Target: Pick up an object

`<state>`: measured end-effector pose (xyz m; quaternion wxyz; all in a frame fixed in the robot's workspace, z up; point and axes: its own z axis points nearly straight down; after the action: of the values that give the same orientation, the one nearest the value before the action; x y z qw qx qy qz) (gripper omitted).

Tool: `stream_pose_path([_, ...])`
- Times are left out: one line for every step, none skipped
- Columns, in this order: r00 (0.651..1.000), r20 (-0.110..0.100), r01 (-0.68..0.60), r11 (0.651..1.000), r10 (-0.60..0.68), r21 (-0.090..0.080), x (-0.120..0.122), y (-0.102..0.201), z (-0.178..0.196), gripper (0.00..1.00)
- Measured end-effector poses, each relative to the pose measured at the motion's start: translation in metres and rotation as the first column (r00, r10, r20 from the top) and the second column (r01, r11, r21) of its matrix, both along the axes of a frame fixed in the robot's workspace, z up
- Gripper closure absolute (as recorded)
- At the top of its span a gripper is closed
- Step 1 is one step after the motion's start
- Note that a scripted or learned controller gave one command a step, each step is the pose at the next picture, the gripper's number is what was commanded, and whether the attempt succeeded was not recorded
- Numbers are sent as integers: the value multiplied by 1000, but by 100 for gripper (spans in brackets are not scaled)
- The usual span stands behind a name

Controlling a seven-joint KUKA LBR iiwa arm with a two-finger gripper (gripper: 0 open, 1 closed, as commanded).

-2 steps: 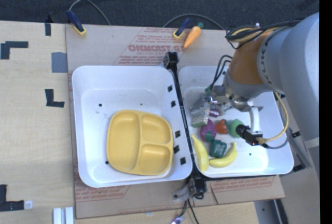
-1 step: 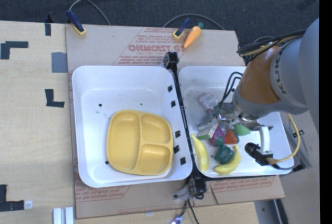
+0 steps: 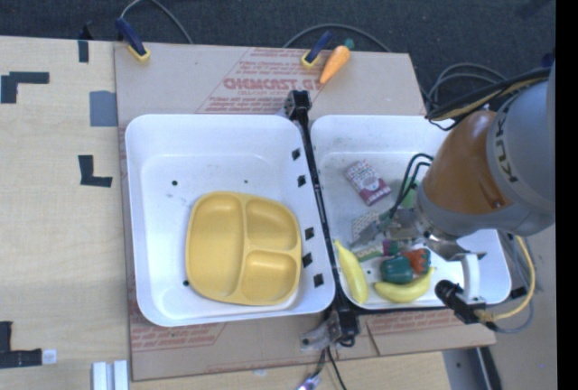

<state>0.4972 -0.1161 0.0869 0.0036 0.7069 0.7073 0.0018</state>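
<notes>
Candidate objects lie in the right bin (image 3: 411, 131): green toy (image 3: 396, 269) with a red piece (image 3: 416, 260) touching it, two bananas (image 3: 352, 272) at the bin's near edge, a small printed packet (image 3: 366, 181) toward its far side. The gripper (image 3: 394, 235) is low over the green toy, just behind it; cannot tell how its hand is set, wrist blocks the view. Nothing visibly lifted, so I judge the pick not yet done: grasp and raise remain. Left of the right bin, the left bin (image 3: 149, 144) holds a yellow tray (image 3: 242, 247). Cardboard (image 3: 262, 81) behind reads "CHEMCAST". Packet print illegible.
</notes>
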Motion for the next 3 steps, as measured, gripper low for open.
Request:
stream_pose_path([1000, 3, -1, 1000, 1, -1, -10, 0, 0, 0])
stream_pose_path([1000, 0, -1, 1000, 1, 0, 64, -10, 0, 0])
stream_pose_path([1000, -1, 0, 1000, 0, 0, 13, -21, 0, 0])
